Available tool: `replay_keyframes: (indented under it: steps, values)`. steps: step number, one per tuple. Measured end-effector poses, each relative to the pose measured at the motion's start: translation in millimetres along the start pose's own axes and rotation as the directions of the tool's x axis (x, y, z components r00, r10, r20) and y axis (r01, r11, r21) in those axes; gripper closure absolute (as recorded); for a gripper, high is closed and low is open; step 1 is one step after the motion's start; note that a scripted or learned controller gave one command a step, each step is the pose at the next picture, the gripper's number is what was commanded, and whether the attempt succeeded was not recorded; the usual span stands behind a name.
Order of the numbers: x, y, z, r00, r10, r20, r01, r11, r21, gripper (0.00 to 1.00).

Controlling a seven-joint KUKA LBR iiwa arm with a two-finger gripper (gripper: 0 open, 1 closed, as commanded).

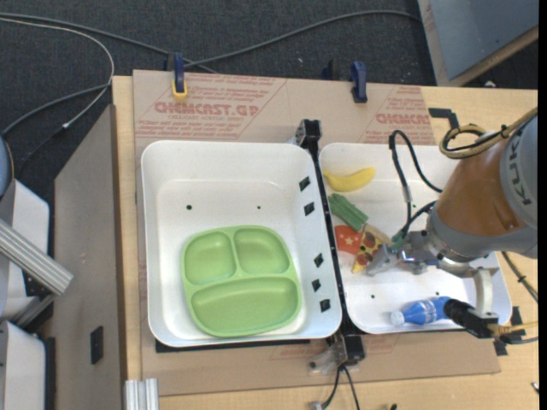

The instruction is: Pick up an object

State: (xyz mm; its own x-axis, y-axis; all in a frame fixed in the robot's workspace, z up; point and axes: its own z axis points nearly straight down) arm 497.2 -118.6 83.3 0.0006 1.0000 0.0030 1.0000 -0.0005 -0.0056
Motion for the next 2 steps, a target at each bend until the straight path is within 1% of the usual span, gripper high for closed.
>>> replay_keyframes:
  steps: [1,2]
  values:
    - [0,1,-13,1.0,0.001,0.001,-0.001,1.0,-0.006,1.0]
    - [3,-3,-74,1.0,-0.002,0.004,0.002,1.0,-0.012,1.0]
